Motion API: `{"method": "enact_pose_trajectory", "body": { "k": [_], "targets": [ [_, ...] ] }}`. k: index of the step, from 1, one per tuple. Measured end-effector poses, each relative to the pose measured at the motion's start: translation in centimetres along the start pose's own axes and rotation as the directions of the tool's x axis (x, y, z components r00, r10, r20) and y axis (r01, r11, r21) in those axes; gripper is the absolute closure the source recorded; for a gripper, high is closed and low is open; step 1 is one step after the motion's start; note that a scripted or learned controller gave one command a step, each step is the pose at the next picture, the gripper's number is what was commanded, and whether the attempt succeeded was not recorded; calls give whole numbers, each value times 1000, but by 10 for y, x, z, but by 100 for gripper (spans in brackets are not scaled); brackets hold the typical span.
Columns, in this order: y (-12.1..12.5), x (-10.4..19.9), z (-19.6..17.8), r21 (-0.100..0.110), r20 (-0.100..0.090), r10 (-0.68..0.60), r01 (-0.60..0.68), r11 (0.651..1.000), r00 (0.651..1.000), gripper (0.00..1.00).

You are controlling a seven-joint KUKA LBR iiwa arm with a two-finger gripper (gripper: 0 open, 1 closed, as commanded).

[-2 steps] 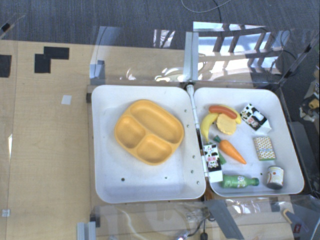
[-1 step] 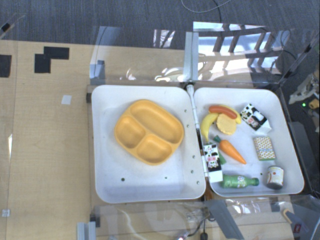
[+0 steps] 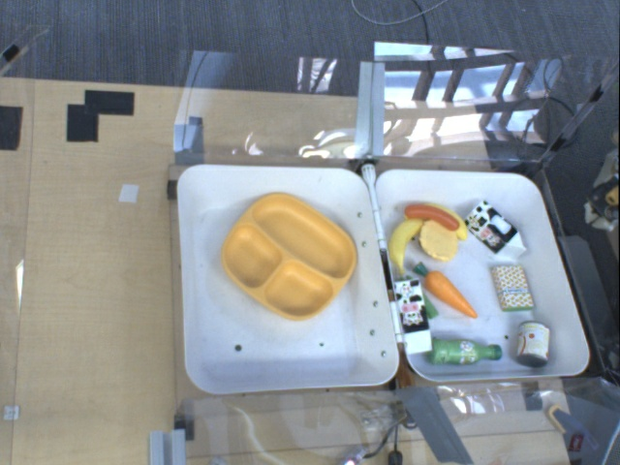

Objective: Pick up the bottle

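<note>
Lying in right bin (image 3: 542,211): green bottle (image 3: 463,352) (near front wall); yellow plate (image 3: 288,254) left

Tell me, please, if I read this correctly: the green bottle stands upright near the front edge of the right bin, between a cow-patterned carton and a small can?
Not quite. In the camera view, the green bottle lies on its side, not upright. The rest holds: it is near the front edge of the right bin, between the cow-patterned carton and the small can.
</note>
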State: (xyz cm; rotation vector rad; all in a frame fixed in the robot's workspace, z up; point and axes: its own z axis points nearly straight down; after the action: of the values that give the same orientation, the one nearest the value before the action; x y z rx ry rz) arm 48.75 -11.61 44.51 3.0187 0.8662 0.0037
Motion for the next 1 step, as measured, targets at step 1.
{"method": "enact_pose_trajectory", "body": {
  "k": [1],
  "targets": [
    [-30, 44, 10, 2, 0, 349, -349, 937, 937, 100]
  ]
}}
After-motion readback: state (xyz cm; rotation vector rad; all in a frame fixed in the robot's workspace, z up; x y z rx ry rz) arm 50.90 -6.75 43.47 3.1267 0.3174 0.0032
